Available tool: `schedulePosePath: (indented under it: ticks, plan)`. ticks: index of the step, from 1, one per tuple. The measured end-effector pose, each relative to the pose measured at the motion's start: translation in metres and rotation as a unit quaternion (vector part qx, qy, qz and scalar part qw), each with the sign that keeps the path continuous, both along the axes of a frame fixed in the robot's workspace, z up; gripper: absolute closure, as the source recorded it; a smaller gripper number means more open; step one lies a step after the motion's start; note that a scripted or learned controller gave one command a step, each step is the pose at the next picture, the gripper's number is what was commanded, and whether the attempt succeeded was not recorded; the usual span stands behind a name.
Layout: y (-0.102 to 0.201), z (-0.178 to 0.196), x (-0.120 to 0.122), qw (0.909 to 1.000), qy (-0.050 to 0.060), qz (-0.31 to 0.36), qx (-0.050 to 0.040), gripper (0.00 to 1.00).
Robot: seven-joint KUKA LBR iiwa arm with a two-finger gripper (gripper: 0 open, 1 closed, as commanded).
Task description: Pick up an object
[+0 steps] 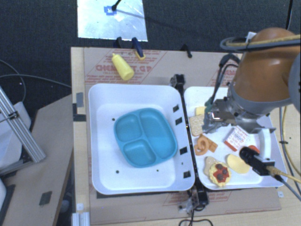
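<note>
Cardboard bench (155, 62), glossy bins (136, 180), blue divided plate (145, 136)

**Dark carpet, a brown bench**

A dark blue-black carpet (37, 22) covers the floor behind the bench. On it lies a shiny silver sheet (112, 13) catching the light. The bench top (155, 62) is brown cardboard with red print. At left stand a tan side table (44, 140) and aluminium rails (19, 126).

Glossy blue plastic tray (145, 136), smooth white bins (101, 126) — matt cardboard underlay (155, 62)
</note>
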State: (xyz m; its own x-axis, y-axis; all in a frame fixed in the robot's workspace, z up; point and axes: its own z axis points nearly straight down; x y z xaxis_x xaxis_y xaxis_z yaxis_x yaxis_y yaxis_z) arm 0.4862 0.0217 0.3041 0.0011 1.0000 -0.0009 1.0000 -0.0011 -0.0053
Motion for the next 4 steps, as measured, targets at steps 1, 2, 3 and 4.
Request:
schedulePosePath:
  ticks: [1, 2, 3, 4]
  plan:
    - [0.033, -0.044, 0.0, 1.0, -0.001, 0.004, 0.0009, 1.0]
    - [0.061, -0.058, 0.0, 1.0, -0.002, 0.003, 0.001, 1.0]
    - [0.068, -0.066, 0.038, 1.0, -0.004, 0.003, 0.0009, 1.0]
    - [0.082, 0.189, 0.0, 0.9999, -0.013, 0.004, 0.0038, 1.0]
